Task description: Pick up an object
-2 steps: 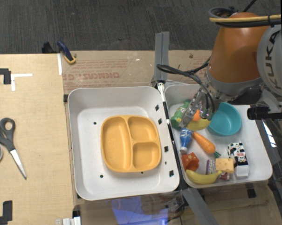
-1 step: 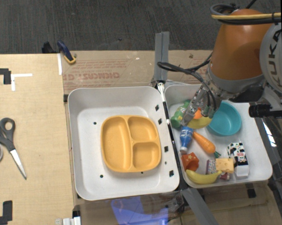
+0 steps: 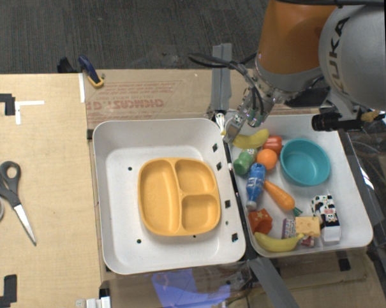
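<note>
Two white bins: left bin (image 3: 109, 205) holds one yellow divided plate (image 3: 179, 197). Right bin (image 3: 347, 175) holds one teal bowl (image 3: 304, 162), two bananas (image 3: 278, 242), one carrot (image 3: 279, 195), one blue bottle (image 3: 255, 183). Hand (image 3: 238, 124) at right bin's far-left corner; finger state indeterminate.

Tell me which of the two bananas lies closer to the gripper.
The banana at the far end of the right bin, beside the tomato, sits just under the gripper. The other banana lies at the bin's near edge, below the cheese.
</note>
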